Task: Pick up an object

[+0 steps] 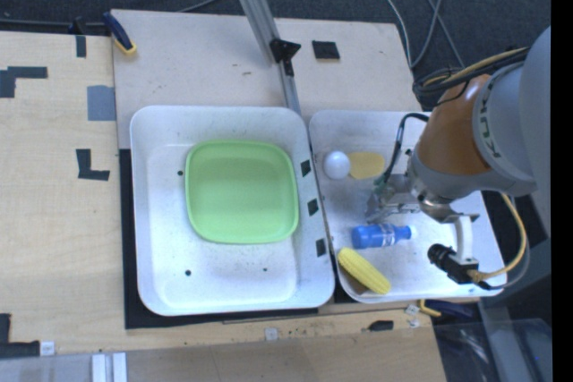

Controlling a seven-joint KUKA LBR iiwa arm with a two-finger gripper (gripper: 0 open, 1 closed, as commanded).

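Now we see the gripper (387,208) low in the right bin (466,277), just above the blue bottle (380,235); its opening we cannot tell. We judge the bottle light, rigid, slick, roll-prone; grasp mid-body, across its width.

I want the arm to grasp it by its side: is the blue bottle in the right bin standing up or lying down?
Lying down. The blue bottle rests on its side on the right bin floor, white cap pointing toward the arm.

In the right bin (354,125) lie a blue bottle (380,235) on its side, a yellow corn cob (363,271) near the front edge, a pale grey ball (336,164) and a flat yellow piece (366,165), perhaps a sponge. A green plate (242,191) rests flat in the left bin (161,282).
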